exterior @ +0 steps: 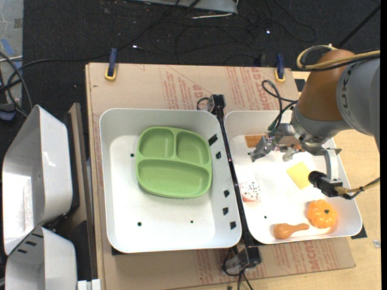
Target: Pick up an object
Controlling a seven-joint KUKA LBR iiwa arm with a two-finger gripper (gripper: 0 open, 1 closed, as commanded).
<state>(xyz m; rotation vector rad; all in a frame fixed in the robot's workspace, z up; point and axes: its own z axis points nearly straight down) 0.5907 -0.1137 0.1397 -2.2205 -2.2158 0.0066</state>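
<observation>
Cardboard covers the worktop [181, 80], which carries two shallow white plastic bins side by side. The left bin [118, 180] holds a light green divided plastic plate [174, 162] with three compartments, lying flat towards the bin's far half. The right bin [266, 231] holds a flat yellow square piece [299, 175], a round orange pumpkin-shaped toy [320, 214], an orange drumstick-shaped toy [289, 229] near the front rim, a small white speckled object [250, 191] close to the dividing edge, and a small orange block [253, 141] near the far wall. The grey arm's tool [261, 151] hangs low over the right bin, just beside the orange block; whether it is open or closed cannot be told.
</observation>
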